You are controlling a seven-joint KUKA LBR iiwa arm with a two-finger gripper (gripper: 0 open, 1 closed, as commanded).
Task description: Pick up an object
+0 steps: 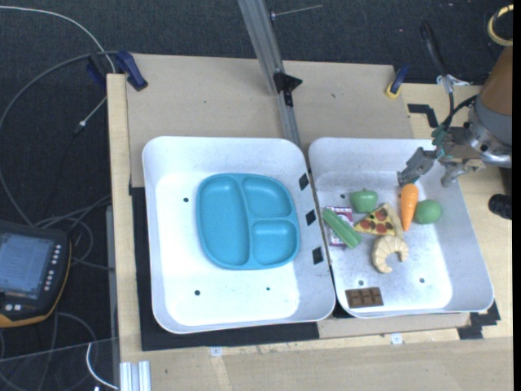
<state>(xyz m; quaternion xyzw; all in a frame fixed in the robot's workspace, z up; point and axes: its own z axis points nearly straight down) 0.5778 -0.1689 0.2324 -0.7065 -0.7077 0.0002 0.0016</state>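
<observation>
Two shallow white bins side by side on a pale wooden desk. Left white bin with a blue plastic tray with three hollows in the middle. Right white bin with a little heap of toy food.

In the heap: an orange toy carrot standing almost upright, a round green toy fruit just to its right, a green toy pepper to its left, a toy pizza slice below that, a long green toy pod further left, a tan toy croissant nearer the front, and a small brown chocolate bar alone at the near edge.

Grey arm reaching in from the right, with the gripper at the far right part of the right bin. Jaws spread apart, with nothing between them. One dark finger close to the top of the carrot, maybe touching it, hard to tell.

Task barely begun, by the look of it. No toy lifted yet, all still lying in the bin. Carrot probably the closest pick. Left to do: come down over one toy, close on it, and lift it up clear of the bin.
</observation>
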